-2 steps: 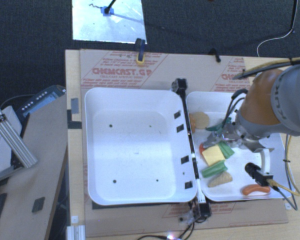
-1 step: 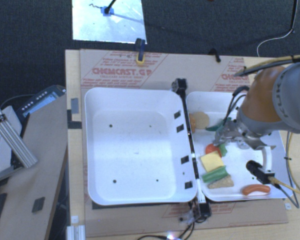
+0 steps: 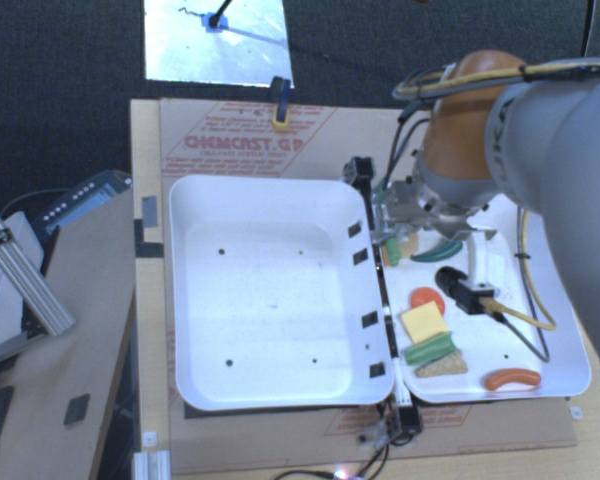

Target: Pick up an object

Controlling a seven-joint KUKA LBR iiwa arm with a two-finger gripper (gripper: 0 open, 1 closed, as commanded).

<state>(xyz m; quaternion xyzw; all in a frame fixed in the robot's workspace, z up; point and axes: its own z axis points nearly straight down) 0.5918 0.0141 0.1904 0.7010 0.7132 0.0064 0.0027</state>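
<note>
Left bin (image 3: 270,298): a shallow white tray on the tabletop (image 3: 150,268), holding no objects that I can make out, just a few dark specks on its floor. Nothing has been dropped here.

Divider (image 3: 375,268): the two bins meet along a seam with small dark clips; the claw works just to the right of it.

Right bin (image 3: 565,353): this is where all the candidate objects lie, in the near half.

Red round piece (image 3: 426,297): lying on the bin floor, just behind the yellow block.

Yellow block (image 3: 423,322): flat on the bin floor, touching or nearly touching the green piece in front of it.

Green piece (image 3: 429,348): lying flat, with a tan speckled piece (image 3: 442,366) just in front.

Orange sausage shape (image 3: 513,378): alone near the front right corner, well apart from the arm.

Claw (image 3: 405,238): low over the back of the right bin, near the seam. The wrist and cabling hide the tips, so I cannot tell whether it is spread or closed. A small yellowish thing (image 3: 400,246) and a dark green curved thing (image 3: 438,252) sit right by it, but nothing is plainly seen between the tips.

Arm (image 3: 540,138): grey with its orange band, reaching in from the right and bent down over the bin.

Progress: judged as the reach or grasp stage. No object is visibly lifted; securing one and raising it clear remain.
</note>
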